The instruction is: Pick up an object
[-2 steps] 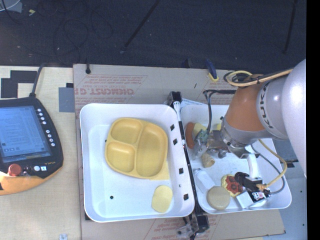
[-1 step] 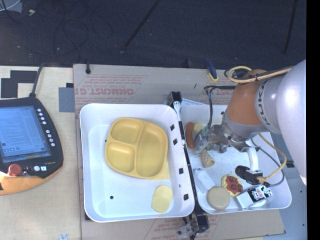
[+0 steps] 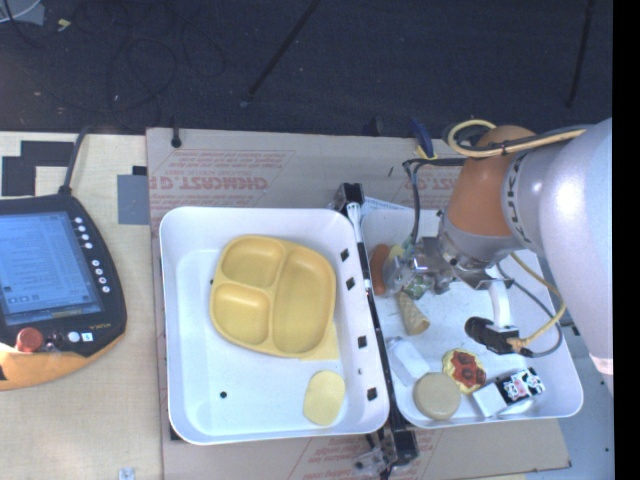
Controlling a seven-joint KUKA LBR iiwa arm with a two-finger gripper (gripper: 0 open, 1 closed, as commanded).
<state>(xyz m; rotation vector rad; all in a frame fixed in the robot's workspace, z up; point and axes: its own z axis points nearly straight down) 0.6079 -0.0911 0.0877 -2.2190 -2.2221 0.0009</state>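
Observation:
My gripper reaches down into the right bin, near its left wall, under the orange wrist band. Just left of it lies a reddish-brown object. A tan cone-shaped piece lies right below the gripper, and a small greenish thing sits at its tip, too blurred to name. Whether anything is held is hidden by the gripper body. Toward the front of this bin are a tan round disc, a red and yellow pizza-like toy, a white piece and a white and black block.
The left bin holds a yellow divided plate and a pale yellow disc. A divider wall separates the bins. A teach pendant lies on the bench at far left. The grey arm covers the right bin's far right side.

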